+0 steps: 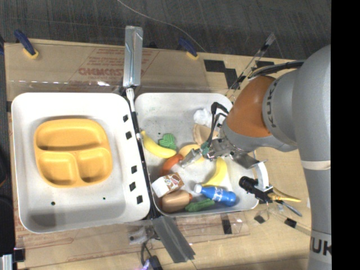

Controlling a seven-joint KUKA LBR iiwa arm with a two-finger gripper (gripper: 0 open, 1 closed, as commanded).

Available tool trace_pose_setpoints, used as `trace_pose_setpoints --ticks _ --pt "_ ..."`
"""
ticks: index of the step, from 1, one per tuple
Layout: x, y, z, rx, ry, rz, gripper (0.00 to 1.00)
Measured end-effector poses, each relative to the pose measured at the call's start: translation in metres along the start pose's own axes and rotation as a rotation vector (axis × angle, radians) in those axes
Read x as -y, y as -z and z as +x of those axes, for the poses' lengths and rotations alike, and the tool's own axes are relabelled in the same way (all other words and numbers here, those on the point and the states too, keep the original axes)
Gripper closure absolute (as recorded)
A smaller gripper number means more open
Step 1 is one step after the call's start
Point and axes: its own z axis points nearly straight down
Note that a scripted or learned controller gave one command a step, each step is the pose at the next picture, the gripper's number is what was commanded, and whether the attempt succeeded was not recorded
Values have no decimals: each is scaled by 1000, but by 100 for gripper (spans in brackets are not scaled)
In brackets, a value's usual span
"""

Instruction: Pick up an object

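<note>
From the overhead camera we see 2 white bins side by side on the bench. The left bin (22,167) holds a yellow divided tray (73,151). The right bin (169,108) is crowded with toy items: a banana (154,147) by the divider, a green piece (167,142) just beside it, an orange-red piece (171,163), a small carton (167,184), a brown oval piece (176,201), a blue bottle (219,195) lying on its side and a second yellow banana (218,172). The grey arm (292,111) reaches in from the right, and its gripper (194,156) sits low over the middle of the pile, near the orange-red piece; we cannot tell how its tool stands or whether anything is caught in it
</note>
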Motion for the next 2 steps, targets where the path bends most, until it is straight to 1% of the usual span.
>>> trace_pose_setpoints --ticks 1,2 --pt "-16 55 0 -3 95 3 0" --pt "-45 -1 9 -4 222 2 0"
